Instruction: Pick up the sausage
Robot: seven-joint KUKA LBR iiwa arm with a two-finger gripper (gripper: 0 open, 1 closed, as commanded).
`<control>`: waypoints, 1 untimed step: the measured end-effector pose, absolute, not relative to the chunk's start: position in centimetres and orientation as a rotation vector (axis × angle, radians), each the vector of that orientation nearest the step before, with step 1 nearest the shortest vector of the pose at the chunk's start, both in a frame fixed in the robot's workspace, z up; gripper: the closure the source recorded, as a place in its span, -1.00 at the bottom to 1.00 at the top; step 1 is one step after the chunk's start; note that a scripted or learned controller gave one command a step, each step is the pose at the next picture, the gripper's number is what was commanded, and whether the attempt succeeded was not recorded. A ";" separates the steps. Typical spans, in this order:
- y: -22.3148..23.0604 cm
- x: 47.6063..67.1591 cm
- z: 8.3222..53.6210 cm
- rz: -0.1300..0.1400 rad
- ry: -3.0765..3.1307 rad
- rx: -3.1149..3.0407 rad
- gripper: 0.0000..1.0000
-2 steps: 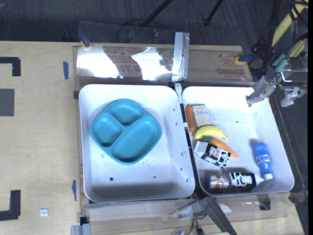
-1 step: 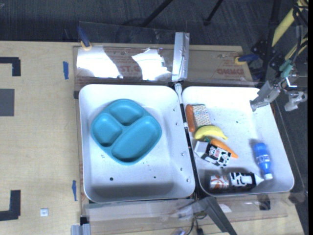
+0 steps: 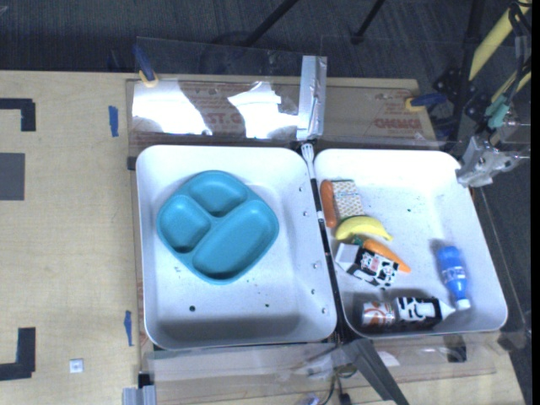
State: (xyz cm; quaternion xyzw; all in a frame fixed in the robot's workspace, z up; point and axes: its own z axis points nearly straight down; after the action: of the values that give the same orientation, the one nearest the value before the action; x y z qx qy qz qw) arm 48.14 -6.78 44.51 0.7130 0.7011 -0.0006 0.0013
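A: Biggest first?
B: Light wooden table (image 3: 67, 251), carrying two shallow white plastic bins side by side: left bin (image 3: 169, 323), right bin (image 3: 422, 171).
A: Left bin contents?
B: Blue round divided plastic plate (image 3: 218, 224), roughly centre, a bit toward 11 o'clock.
A: Right bin?
B: Dark bottle with black-and-white label (image 3: 403, 310) lying flat at 6 o'clock along the near wall. Blue plastic bottle with white cap (image 3: 452, 274) at 4 o'clock, lying down, cap end near the dark bottle. Yellow banana (image 3: 364, 227) near centre, toward 9 o'clock. Small black-and-white printed carton (image 3: 372, 265) at 7 o'clock, just below the banana. Speckled tan rectangular packet (image 3: 348, 198) at 10 o'clock.
A: The target?
B: Orange-red sausage (image 3: 327, 203), at 9 to 10 o'clock in the right bin, lying along the left wall, right against the packet's left edge, its lower end by the banana. Nothing is holding it.
A: Smaller bits?
B: Orange carrot-like piece (image 3: 392, 258) poking out from the carton toward 3 o'clock.
A: Gripper?
B: Grey metal gripper (image 3: 474, 169) at the right bin's 2 o'clock corner, over the rim, well apart from the sausage. Whether the jaws are apart or together, can't make out.
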 end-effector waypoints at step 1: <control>-14.2 48.0 37.1 -0.001 2.436 1.985 1.00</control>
State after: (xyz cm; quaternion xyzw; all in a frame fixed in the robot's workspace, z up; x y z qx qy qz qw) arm 47.97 -14.18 37.14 0.6317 0.7752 -0.0003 -0.0002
